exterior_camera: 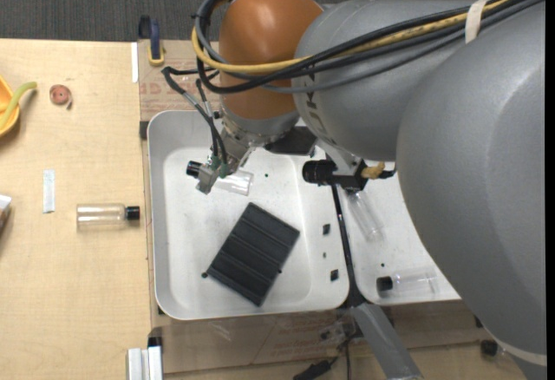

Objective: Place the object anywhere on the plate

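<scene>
A black ridged rectangular plate (253, 252) lies flat and slantwise in the lower middle of the left bin (157, 222). Above it, near the bin's upper left, a small clear vial (236, 184) with a black cap lies on the bin floor. My gripper (211, 174) hangs from the orange wrist band (260, 49) and sits right at the vial's capped end. The wrist hides how the gripper meets the vial. The vial is about a hand's width above the plate's top corner.
The grey arm covers most of the right bin (381, 257), where another clear vial (406, 285) and a thin clear tube (364, 218) lie. On the wooden bench at left are a clear bottle (106, 213), a small white strip (48, 192) and a red disc (59, 95).
</scene>
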You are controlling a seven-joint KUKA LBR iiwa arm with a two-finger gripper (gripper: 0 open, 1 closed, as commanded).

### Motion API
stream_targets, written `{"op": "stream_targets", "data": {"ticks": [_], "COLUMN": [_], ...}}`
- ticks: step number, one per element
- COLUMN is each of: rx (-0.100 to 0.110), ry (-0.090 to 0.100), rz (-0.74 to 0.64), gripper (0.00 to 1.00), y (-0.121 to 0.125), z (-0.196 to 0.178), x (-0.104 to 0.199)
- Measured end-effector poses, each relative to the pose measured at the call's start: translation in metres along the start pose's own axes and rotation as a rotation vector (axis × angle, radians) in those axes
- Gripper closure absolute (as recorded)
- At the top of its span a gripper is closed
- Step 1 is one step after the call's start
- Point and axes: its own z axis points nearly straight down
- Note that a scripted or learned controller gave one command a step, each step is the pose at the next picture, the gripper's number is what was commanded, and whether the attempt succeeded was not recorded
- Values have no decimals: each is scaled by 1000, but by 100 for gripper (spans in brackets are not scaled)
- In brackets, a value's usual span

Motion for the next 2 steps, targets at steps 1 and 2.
{"op": "stream_targets", "data": {"ticks": [1, 2], "rx": [3, -2], "ry": [2, -2], "rz": [-15, -200], "gripper": [100, 100], "y": [-58, -10], "z": [29, -46], "x": [78, 6]}}
